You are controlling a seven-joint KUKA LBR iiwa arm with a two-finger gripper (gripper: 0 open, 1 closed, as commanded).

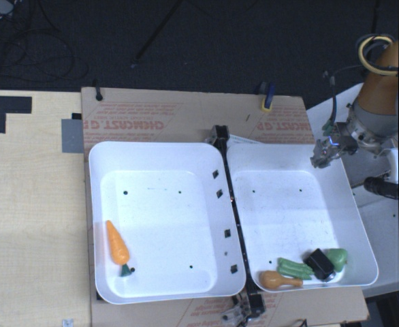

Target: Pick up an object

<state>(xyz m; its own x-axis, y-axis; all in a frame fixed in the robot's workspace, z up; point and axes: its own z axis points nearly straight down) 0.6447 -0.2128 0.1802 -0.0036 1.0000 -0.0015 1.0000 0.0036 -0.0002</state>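
Observation:
An orange toy carrot [117,244] with a small dark green stem lies near the front left wall of the left bin [101,182]. In the right bin [353,203], at the front right corner, a cluster lies together: a green pea pod [295,268], a black block [320,263], a green rounded piece [337,256] and a tan pear-shaped toy [278,280]. My gripper [323,154] hangs over the right bin's back right rim, far from all of them, with nothing seen in it.
A black divider [229,210] with clips runs between the two bins. Both bins rest on a cardboard sheet [186,114]. A blue and yellow clamp [268,96] holds its back edge. Cables hang beside the arm at the right.

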